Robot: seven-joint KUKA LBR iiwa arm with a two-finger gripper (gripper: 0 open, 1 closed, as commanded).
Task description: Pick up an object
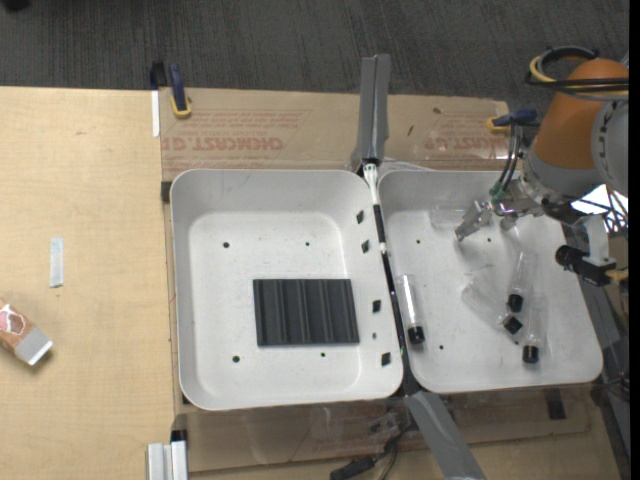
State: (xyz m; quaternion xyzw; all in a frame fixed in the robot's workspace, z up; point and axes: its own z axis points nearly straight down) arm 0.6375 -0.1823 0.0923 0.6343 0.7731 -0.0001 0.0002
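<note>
Two bins: shallow white trays (200,268) side by side.
Left bin: dark grey ribbed rectangular slab (306,311) near its middle.
Right bin (570,368): clear plastic pieces with black caps (519,313) — right of centre; clear tube (409,308) along left wall.
Gripper (490,216): over right bin's far part — finger state cannot be told.

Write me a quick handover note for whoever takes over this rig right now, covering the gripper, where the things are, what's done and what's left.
Gripper: low over the back of the right bin, nothing visibly held; whether it is open or shut cannot be told.
Right bin: clear tubes with black caps, one along the left wall, others near the front right.
Left bin: a dark ribbed rectangular block lying flat near the middle.
Done: nothing lifted yet.
Left: grasp any one object and raise it.
</note>
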